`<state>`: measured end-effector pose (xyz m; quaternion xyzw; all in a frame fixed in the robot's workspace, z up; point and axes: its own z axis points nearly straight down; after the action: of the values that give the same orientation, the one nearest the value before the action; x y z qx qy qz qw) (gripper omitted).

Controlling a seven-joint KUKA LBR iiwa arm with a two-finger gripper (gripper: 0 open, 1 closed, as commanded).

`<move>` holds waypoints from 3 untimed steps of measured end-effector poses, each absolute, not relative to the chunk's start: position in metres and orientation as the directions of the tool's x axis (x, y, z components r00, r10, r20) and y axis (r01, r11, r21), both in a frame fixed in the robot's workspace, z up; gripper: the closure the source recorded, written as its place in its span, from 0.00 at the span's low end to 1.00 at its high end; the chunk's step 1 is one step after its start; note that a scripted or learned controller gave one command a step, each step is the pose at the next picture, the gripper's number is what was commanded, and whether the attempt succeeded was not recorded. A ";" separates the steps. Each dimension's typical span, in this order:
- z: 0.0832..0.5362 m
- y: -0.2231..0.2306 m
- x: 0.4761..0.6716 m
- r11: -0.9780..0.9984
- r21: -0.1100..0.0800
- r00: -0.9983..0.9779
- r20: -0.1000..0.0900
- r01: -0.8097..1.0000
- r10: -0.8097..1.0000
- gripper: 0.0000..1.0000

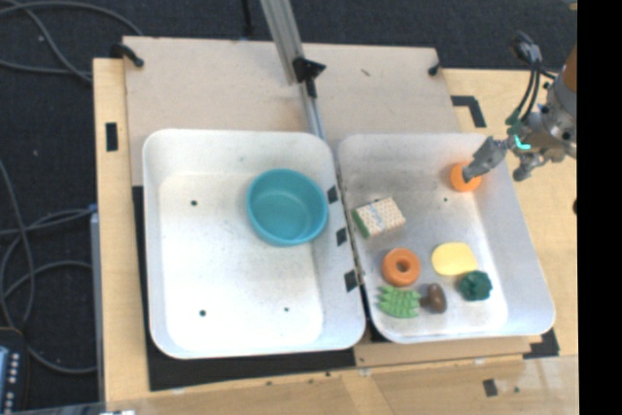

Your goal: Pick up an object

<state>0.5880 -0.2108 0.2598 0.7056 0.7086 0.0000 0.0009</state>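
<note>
Orange and small, the round object (464,177) sat in the upper right part of the right bin (515,238), close to that bin's far wall. We saw it as a smooth, rounded piece, bright in colour, with no marking we could make out at that size.

We found the gripper (505,157) at the right edge of the view, its fingers spread apart. One grey finger (483,158) slanted down to the left, with its tip touching or just over the orange object; the other finger (528,165) stood off to the right, beyond the bin's rim. Nothing lay between the two fingers, so we could not call the orange object held.

Lower in the same bin we saw a pale patterned block (379,217) with a green edge near the left wall, an orange ring (400,266) below it, a yellow lump (454,259) to the right of the ring, a dark green piece (475,286) just beside the yellow lump, a brown piece (434,297) and a light green ridged piece (397,302) along the near wall.

In the left bin (194,306) a teal bowl (286,206) stood upright towards the right side.
</note>
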 end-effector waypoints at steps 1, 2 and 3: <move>0.197 -0.216 0.589 -0.001 -0.004 0.001 -0.003 1.000 1.000 0.00; 0.144 -0.217 0.599 0.001 -0.003 -0.001 -0.003 1.000 1.000 0.00; 0.099 -0.219 0.598 -0.001 -0.003 0.001 -0.004 1.000 1.000 0.00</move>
<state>0.5981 -0.2189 0.0986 0.7076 0.7066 -0.0023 0.0002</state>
